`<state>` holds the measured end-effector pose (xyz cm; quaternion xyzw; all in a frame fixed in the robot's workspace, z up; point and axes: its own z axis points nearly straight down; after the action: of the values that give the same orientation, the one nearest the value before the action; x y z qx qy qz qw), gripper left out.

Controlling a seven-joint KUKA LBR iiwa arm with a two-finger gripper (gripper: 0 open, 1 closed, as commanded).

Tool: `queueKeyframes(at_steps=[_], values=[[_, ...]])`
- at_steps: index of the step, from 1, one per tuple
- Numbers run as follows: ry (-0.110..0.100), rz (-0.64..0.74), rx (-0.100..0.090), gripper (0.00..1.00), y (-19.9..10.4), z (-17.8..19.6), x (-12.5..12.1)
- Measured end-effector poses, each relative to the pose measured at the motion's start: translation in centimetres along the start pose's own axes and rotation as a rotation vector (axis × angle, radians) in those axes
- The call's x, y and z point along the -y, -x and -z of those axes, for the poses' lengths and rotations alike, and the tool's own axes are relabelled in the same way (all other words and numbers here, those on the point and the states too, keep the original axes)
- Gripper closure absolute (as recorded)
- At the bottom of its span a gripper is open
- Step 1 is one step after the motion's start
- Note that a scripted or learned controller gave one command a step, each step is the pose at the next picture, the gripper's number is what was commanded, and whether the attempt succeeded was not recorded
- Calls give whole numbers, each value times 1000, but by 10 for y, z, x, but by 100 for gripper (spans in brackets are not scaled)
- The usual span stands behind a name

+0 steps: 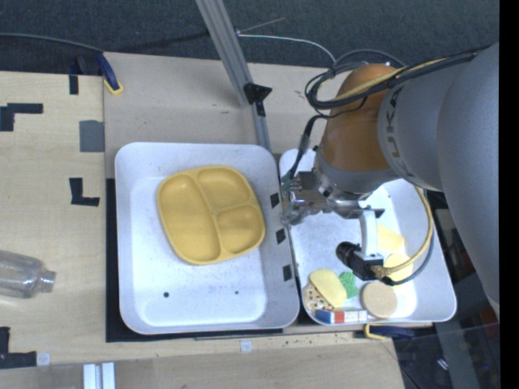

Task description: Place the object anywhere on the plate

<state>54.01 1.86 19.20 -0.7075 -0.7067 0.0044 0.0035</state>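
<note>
The yellow three-compartment plastic plate (211, 214) lies flat in the left shallow white bin (138, 298), toward that bin's upper half, with no object on it. The loose objects lie in the right shallow white bin (442, 302), clustered at its near edge: a pale yellow oval piece (326, 284), a small green piece (349, 283) just beside it, a round tan disc (379, 300) to the right, a flat pale yellow piece (392, 241) farther up, and a thin red, white and blue strip (339, 318) against the front wall. That makes five objects, all well apart from the plate, across the wall between the two bins.

The gripper (293, 205) hangs over the left edge of the right bin, near the dividing wall, just beside the plate's right rim and above the cluster. Its fingers are hidden under the wrist hardware, so whether they are spread or pressed together cannot be told, and nothing is seen between them. The grey arm with the orange band (357, 128) covers most of the right bin's upper part. A clear plastic bottle (23, 274) lies on the bench at the left, cut off by the frame edge.
</note>
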Motion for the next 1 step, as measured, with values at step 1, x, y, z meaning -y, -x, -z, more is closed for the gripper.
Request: queueKeyframes(at_steps=[1], values=[[9, -3, 1, 100, 54, -4, -13]])
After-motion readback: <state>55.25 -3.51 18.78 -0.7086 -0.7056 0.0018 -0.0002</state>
